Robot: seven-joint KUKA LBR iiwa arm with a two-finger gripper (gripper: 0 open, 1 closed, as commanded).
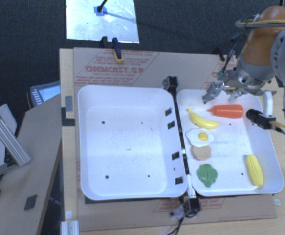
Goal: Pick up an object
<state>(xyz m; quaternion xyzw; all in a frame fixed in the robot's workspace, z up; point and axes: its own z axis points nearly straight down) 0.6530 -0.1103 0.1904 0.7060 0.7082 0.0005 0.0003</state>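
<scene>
A grey robot arm with an orange band above its wrist [264, 43] reaches in from the right over two shallow white plastic bins on a cardboard-covered bench [132, 65]. Its two-finger metal gripper [214, 93] hangs above the far end of the right-hand bin [269, 146], its fingers slightly spread with nothing between them, though the slanted view leaves the exact gap hard to judge.

Six toy food pieces lie in that right-hand bin. An orange plastic carrot [227, 111] rests just below and beside the gripper, near it but apart. A curved yellow plastic banana [202, 121] lies just left of the carrot. Nearer the camera sits a white fried egg with a yellow yolk [200, 137], then a round tan piece like a small bun [201, 152] touching the egg's near edge, then a green leafy vegetable piece [207, 174]. A yellow corn cob [254, 169] lies well apart from these, by the bin's right wall.

The left-hand bin [127, 141] adjoins the right along a row of black clips [174, 126].
</scene>
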